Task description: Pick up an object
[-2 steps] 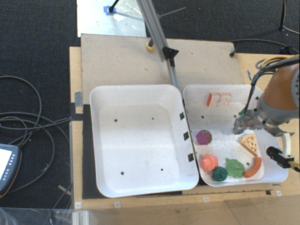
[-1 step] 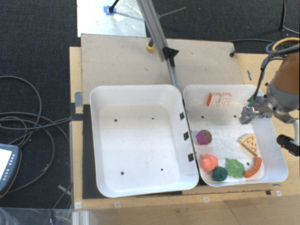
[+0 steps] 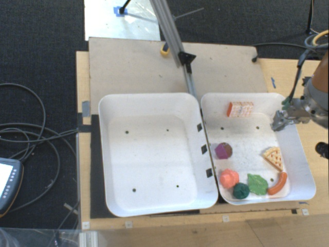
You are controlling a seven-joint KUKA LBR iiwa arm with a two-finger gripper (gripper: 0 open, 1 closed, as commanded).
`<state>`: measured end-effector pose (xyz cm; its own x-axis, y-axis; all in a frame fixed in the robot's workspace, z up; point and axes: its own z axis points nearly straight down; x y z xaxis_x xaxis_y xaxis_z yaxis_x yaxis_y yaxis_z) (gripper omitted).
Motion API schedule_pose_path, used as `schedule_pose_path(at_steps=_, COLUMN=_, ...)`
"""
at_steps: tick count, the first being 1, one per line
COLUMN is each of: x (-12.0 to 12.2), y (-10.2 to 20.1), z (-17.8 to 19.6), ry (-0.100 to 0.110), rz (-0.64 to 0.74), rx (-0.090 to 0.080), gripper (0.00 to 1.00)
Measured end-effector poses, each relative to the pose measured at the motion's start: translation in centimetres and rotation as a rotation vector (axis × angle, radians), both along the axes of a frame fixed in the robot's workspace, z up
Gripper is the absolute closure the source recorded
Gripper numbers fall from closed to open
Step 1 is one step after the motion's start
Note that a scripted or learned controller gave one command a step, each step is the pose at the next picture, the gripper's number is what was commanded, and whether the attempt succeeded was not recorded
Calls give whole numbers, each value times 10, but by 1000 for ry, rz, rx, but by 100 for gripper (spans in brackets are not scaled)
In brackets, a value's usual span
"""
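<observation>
Nearest the camera, along the front edge of the right bin (image 3: 308, 187), lie a dark green ball (image 3: 240, 191), a pink ball (image 3: 229, 178), a green leafy piece (image 3: 258, 183) and an orange sausage (image 3: 277, 183), close together. A little farther back are a waffle wedge (image 3: 273, 158) and a purple ball (image 3: 223, 150), and the left bin (image 3: 110, 138) stands beside on the desk (image 3: 133, 66). Farthest, an orange-and-white block (image 3: 240, 109) lies near the back wall, and the end effector (image 3: 280, 118) hangs over the right rim, holding nothing; how wide it is, I cannot tell.
</observation>
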<state>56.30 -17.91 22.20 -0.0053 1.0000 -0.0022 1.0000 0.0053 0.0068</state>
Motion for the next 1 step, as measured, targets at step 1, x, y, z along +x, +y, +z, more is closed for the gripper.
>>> schedule_pose_path(at_steps=1, x=1, y=0, z=17, ry=3, rz=0, rx=1, gripper=100)
